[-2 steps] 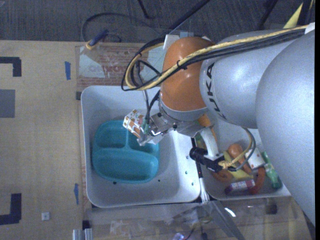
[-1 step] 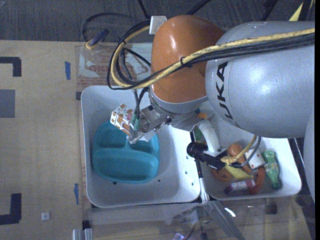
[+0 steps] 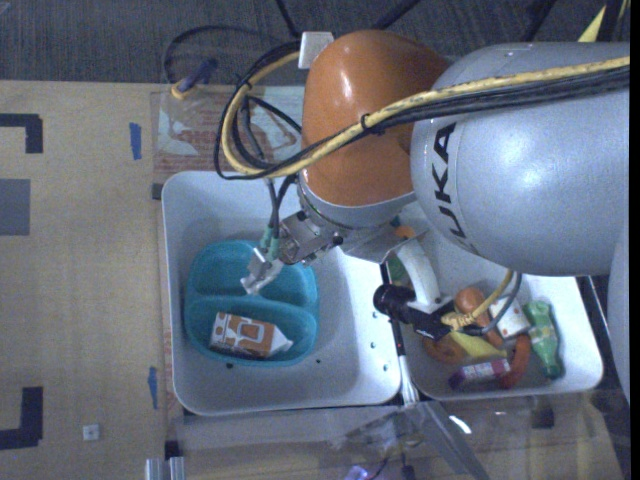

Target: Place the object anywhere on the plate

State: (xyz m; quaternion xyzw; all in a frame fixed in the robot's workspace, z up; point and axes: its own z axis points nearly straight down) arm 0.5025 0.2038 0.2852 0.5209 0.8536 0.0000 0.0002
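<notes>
Where the arm reaches in from the right, I see its pincer low over the teal plate, above the far compartment close to the centre ridge. I cannot tell whether it is apart or together; the tips are small and blurred. The task's thing, an orange and white carton, lies flat in the plate's near compartment, apart from the pincer, one end close to the plate's right rim. The plate sits in the left bin, toward its left wall; bare white floor lies to its right, up to the wall shared with the right bin. The right bin is crowded: a green bottle, a small purple-labelled item, and orange and yellow pieces packed close together, partly under the arm. Yellow and black cables loop above the left bin's far edge. Left of the bins the tan surface is open, marked with black corner marks and blue tape.
</notes>
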